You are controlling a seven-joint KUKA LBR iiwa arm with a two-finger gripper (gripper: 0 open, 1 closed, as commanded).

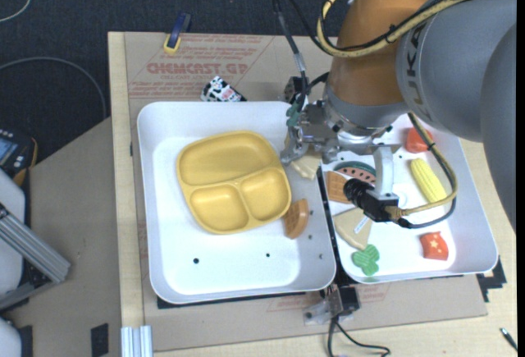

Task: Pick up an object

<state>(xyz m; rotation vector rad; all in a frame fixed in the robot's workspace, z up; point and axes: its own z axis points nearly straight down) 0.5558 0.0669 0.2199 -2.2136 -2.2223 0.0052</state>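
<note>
My gripper (302, 148) hangs low over the right edge of the left bin (156, 183), just past the yellow divided plate (234, 181). A pale beige piece (305, 167) lies directly under it, close to the wall between the bins. A brown bread-like piece (296, 218) rests on the bin floor below the gripper, beside the plate's lower right corner. The grey arm with its orange band (373, 35) covers the top of the right bin (480, 240).
The right bin holds a corn cob (431, 179), a watermelon slice (351, 175), a beige wedge (354, 226), a green piece (367, 258) and red-orange pieces (435, 244) (417, 140). A black cable (410, 220) loops over these items. A black-and-white toy (220, 89) lies behind the left bin.
</note>
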